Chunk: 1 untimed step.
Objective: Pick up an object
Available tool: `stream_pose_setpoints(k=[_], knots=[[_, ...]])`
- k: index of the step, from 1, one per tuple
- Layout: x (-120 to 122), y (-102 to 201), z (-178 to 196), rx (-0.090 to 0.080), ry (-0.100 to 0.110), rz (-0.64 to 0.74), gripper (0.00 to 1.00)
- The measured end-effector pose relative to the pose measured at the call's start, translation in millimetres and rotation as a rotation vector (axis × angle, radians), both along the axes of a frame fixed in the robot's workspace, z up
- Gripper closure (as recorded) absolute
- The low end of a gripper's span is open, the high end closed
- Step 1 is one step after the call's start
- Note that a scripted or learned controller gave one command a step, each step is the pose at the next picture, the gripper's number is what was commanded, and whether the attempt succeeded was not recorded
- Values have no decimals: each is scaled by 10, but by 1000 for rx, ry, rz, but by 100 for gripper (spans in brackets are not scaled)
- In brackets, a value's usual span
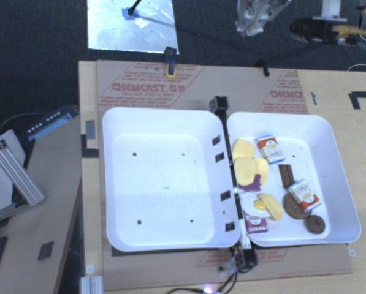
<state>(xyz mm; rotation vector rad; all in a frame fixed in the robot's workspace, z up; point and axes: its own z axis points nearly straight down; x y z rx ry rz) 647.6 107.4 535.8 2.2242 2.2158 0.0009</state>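
The right bin [339,164] holds several small toy foods. Yellow slices [249,159] lie on a purple piece [251,185] near its left wall. A red-and-white carton [268,149] sits at the back, and a second carton [305,193] lies right of centre. A brown bar [285,175], two brown cookies [296,208] [316,224], a yellow banana [270,206] and a small maroon pack [256,224] fill the front part. My gripper [254,18] hangs high beyond the bench's far edge, well away from the bins and from every object.
The left bin [112,164] stands beside the right one, joined by a black-clipped divider [227,164]. A yellow clamp [170,63] sits on the cardboard's far edge. Metal rails [11,170] lie off the bench at left.
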Motion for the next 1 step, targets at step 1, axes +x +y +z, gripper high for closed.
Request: stream_pose_setpoints(k=[1], knots=[[214, -766, -108, -1, 0, -2, 100]])
